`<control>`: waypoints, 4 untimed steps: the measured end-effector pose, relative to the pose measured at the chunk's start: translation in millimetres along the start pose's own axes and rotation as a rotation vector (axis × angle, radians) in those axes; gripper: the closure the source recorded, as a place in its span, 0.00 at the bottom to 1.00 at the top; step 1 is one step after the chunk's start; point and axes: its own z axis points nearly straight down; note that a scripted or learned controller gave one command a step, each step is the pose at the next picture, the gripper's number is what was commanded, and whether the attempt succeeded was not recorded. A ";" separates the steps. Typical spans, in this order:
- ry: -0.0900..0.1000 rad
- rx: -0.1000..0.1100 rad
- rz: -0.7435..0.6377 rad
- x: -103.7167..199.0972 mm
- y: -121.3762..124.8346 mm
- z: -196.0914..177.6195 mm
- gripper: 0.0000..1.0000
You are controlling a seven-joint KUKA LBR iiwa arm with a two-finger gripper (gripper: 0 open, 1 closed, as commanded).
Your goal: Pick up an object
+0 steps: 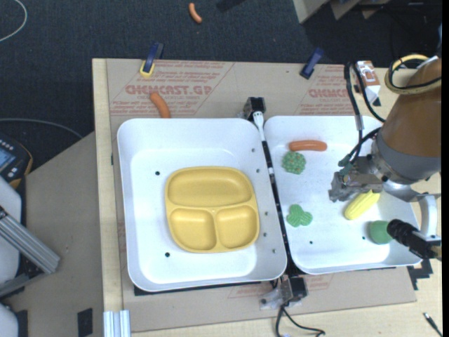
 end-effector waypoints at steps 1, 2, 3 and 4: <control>0.000 0.000 -0.002 63.3 4.2 2.7 1.00; -0.002 -0.004 -0.001 119.0 15.6 5.5 1.00; -0.003 -0.005 0.003 140.8 20.1 0.9 1.00; -0.003 -0.006 0.004 145.3 14.2 -17.2 1.00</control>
